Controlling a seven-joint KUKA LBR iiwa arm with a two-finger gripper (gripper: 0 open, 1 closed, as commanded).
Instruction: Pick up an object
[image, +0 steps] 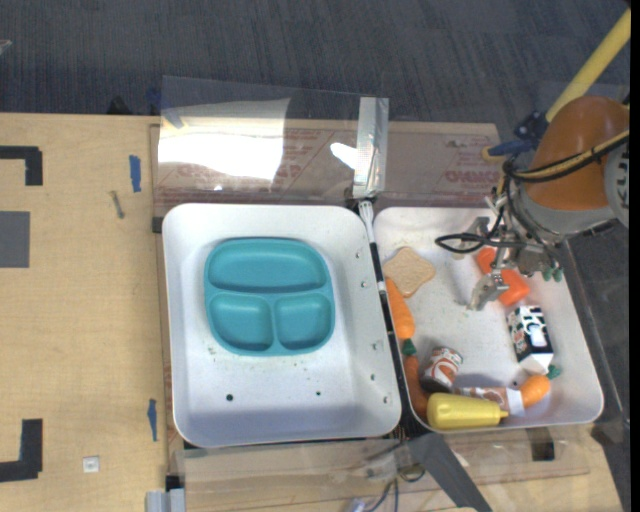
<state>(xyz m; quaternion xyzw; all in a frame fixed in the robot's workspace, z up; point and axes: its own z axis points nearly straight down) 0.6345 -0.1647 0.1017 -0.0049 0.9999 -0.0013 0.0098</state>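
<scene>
The gripper hangs low in the right bin, close to its far wall. Its fingers point down at an orange piece, which sits right against them. Whether they pinch it or stand apart cannot be told from this slant. Left of the gripper lies a bread slice. Just past it toward the bench front lies a black-and-white carton. Farther that way are a carrot, a yellow bottle and a small can. Well left, the other bin carries a teal tray.
</scene>
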